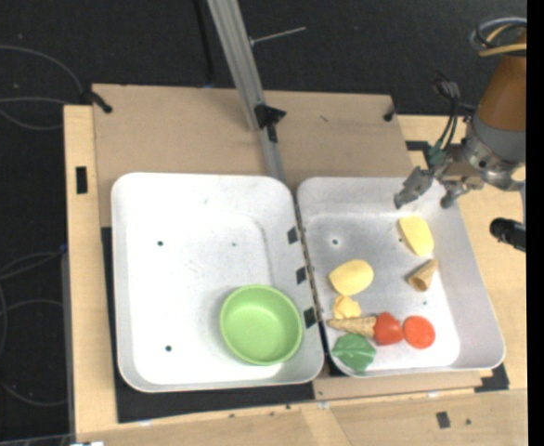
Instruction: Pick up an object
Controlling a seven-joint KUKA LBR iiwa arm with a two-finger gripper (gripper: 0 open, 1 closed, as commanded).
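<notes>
we see the tan surface (188, 128) filling the middle of the frame, dark floor around it. on it sit two shallow white bins side by side: the left bin (179, 240) across the centre-left and the right bin (346, 214) across the centre-right, their inner edges touching.

the grey arm (499, 110) with its orange band enters at the upper right of the frame. its end effector (427, 191) hangs over the upper right corner of the right bin, the two fingers apart with nothing between them.

a slanted metal pole (239, 63) runs from the top centre down to the gap between the bins.

in the lower right part of the left bin lies a green bowl (260, 323), upright.

the rest lies in the right bin. a yellow wedge (417, 235) sits just below the end effector, apart from it. a yellow lump (351, 276) lies near the bin's centre, with a smaller yellow piece (346, 307) just beneath it. a green leafy piece (353, 351) rests at the lower left corner. two red round things (419, 332) lie side by side near the bottom edge, the left one touching the tip of a tan cone (353, 323). a small brown cone piece (423, 274) lies to the right, below the wedge.
</notes>
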